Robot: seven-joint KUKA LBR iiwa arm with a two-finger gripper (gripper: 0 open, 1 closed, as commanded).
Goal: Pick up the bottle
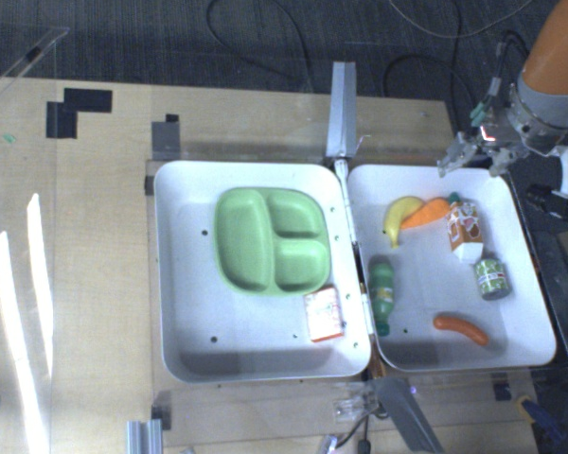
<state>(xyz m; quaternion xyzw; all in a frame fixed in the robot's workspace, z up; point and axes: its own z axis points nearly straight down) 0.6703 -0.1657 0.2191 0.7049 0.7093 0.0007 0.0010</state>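
- Bins: white, both of them.
- Tray: pale green.
- Bottle: green, darker at the cap end.
- Banana: yellow.
- Carrot: orange.
- Carton: white with a red-brown pattern.
- Can: green label, pale top.
- Sausage: orange-red.
- Packet: white with red print.
- Arm: orange band, grey below it.
- Bench: light tan wood, with black marks near the far left.
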